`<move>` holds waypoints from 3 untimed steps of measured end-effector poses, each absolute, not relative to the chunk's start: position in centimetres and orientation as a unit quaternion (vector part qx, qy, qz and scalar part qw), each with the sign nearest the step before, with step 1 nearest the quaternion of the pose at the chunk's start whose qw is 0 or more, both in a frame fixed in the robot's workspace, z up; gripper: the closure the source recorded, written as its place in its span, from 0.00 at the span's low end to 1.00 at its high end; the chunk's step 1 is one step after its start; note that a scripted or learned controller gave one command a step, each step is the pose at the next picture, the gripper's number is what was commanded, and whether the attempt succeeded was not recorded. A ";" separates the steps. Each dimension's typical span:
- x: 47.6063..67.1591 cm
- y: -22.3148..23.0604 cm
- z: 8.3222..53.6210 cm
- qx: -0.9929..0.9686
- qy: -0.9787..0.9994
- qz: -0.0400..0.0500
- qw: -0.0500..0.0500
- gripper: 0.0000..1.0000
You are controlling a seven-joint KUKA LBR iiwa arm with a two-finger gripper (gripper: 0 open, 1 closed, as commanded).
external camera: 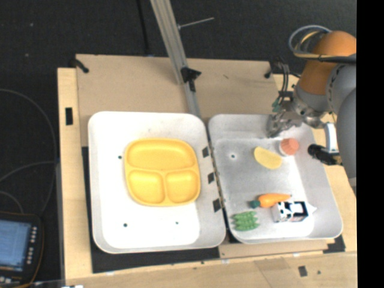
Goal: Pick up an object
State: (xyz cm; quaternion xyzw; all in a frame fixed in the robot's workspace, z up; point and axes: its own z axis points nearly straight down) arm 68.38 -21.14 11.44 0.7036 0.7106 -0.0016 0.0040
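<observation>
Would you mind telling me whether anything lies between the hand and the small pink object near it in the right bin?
Nothing visible does. The hand hangs at the right bin's far side, just left of the pink object; the yellow piece lies beside them, not between.

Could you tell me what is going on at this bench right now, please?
A grey and orange robot arm reaches in from the right, its end effector low over the far edge of the right bin. That bin holds a yellow slice-shaped piece, a small pink item, a toy carrot, a green piece and a black-and-white item. Nothing looks picked up yet. The left bin holds a yellow divided tray.
</observation>
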 end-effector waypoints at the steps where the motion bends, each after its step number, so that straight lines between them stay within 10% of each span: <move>1: 68.5 -21.0 16.0 0.705 0.709 0.001 0.003 1.00; 3: 68.1 -20.7 27.3 0.705 0.709 0.002 0.004 1.00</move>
